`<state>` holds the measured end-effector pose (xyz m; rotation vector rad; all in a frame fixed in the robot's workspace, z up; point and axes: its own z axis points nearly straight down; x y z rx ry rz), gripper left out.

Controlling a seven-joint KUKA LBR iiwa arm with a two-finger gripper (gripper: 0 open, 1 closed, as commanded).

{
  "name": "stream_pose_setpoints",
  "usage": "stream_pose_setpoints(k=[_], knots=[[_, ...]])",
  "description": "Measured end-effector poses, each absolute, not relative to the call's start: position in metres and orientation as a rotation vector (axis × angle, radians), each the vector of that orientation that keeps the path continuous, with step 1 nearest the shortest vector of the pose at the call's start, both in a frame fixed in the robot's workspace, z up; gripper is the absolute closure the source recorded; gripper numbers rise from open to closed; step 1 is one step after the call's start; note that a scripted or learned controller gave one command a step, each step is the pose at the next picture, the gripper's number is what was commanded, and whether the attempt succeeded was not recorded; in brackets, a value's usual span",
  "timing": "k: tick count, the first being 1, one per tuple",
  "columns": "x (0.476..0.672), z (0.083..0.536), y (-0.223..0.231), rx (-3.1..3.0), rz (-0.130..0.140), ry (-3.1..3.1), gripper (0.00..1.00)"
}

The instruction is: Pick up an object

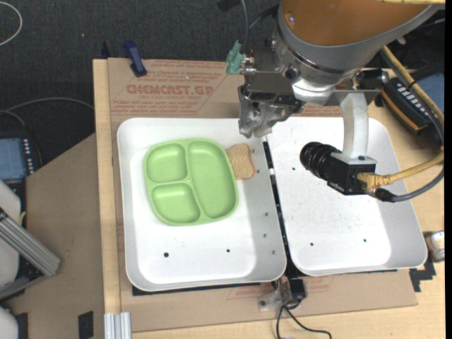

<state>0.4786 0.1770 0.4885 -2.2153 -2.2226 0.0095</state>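
Over the far edge of the left-hand shallow white bin (134,189), near the seam where the two bins meet, the grey arm's gripper (254,122) hangs low. From where I stand I cannot tell how its jaws are set; the metal blurs together at the tip, and nothing shows between them.

Just below and beside it lies a small tan biscuit-like slab (242,162), flat on the bin floor, touching or nearly touching the right rim of a pale green plastic plate with three compartments (191,181). The plate sits in the far half of that bin.

I judge this as the approach step: the tool is poised above the slab, not yet on it. The next move would call for a short drop toward the near side and a close around the slab.

Room is tight: the plate rim crowds one side, the bin's wall by the seam the other. The right-hand white bin (395,217) offers open floor.
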Motion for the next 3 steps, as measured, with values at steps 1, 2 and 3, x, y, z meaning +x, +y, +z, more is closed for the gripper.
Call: stream_pose_setpoints(k=[1, 2, 3], knots=[[0.48, 0.502, 0.176, -2.221, -0.004, -2.223, 1.0], [0.484, 0.538, 0.113, -2.233, -0.007, -2.216, 1.0], [0.478, 0.449, 0.15, -2.213, 0.016, -2.22, 1.0]])
